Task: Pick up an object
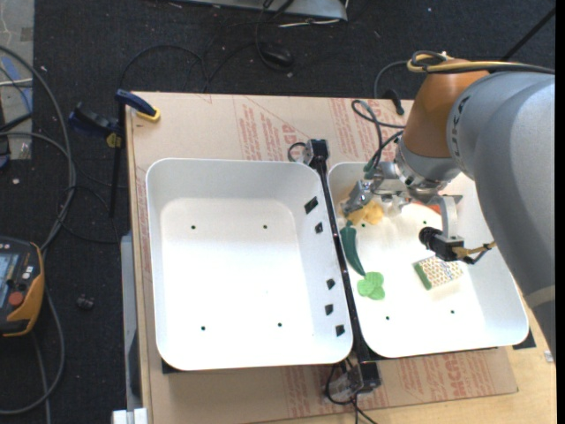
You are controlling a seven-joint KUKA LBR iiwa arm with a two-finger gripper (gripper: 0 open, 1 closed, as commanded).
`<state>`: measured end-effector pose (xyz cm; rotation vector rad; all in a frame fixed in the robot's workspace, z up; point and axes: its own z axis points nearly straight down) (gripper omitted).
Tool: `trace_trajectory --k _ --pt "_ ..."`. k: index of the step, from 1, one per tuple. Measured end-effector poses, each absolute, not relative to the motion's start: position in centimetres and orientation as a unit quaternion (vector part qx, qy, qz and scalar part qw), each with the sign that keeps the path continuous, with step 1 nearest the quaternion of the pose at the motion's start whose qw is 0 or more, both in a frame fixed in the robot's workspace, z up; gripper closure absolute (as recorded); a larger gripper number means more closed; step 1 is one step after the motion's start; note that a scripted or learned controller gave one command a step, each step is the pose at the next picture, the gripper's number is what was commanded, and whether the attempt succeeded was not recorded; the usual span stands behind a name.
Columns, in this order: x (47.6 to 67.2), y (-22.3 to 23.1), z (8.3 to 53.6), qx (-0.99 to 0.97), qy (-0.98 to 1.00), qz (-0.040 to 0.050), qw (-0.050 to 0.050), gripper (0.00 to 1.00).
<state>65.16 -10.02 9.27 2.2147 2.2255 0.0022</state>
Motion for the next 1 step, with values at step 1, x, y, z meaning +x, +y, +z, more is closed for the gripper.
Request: trace_trajectory --k 1 --pt "65.04 -10.27 10.37 0.707 0.707 0.0003 0.000 1.00"
